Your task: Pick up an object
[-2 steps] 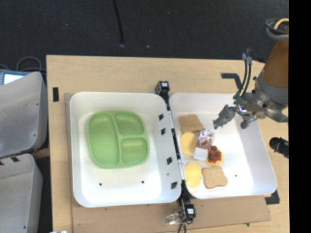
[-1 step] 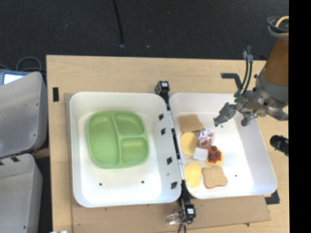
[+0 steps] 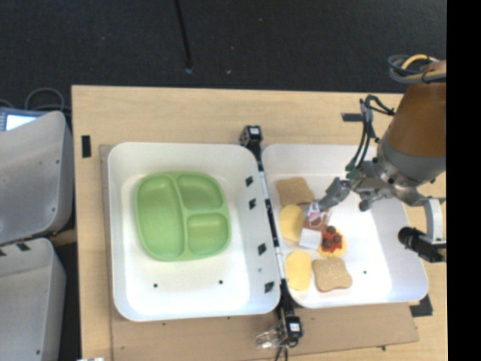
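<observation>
The right bin holds several toy foods. A brown bread slice lies at its back left, and below it a yellow round piece. A second yellow piece and another bread slice lie at the front. In the middle are a white block, a red berry piece on a yellow base and a small red-and-white piece. My gripper reaches down and left from the arm, its tip right at the small red-and-white piece. The tip is small and blurred here.
The left bin holds a green divided plate. A black-clipped divider runs between the bins. The grey and orange arm hangs over the right bin's far right side, with a black fitting below it.
</observation>
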You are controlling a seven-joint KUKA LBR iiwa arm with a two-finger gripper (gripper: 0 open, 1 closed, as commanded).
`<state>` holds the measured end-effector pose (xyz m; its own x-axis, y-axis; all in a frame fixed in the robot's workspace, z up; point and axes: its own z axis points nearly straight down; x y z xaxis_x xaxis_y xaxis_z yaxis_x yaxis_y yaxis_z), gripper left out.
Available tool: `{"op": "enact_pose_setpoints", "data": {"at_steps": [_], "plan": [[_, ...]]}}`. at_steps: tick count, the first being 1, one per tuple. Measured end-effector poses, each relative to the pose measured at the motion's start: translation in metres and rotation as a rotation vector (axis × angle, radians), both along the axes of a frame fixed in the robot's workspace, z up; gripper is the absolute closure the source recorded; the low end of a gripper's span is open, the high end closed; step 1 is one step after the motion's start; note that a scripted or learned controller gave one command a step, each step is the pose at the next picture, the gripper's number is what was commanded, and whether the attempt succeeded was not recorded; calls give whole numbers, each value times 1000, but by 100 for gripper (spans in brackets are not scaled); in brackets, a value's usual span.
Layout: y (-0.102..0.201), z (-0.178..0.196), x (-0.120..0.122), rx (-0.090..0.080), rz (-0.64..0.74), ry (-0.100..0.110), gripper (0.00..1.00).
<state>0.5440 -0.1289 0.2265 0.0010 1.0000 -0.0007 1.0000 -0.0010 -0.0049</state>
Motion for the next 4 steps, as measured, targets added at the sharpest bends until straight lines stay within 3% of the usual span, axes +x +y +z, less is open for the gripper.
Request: {"op": "enact_pose_setpoints", "data": {"at_steps": [2, 3, 4], "plan": [[-7, -104, -5, 0, -1, -1, 0], [-8, -90, -3, -1, -8, -9, 100], [-7, -46, 2, -1, 3, -11, 100]]}}
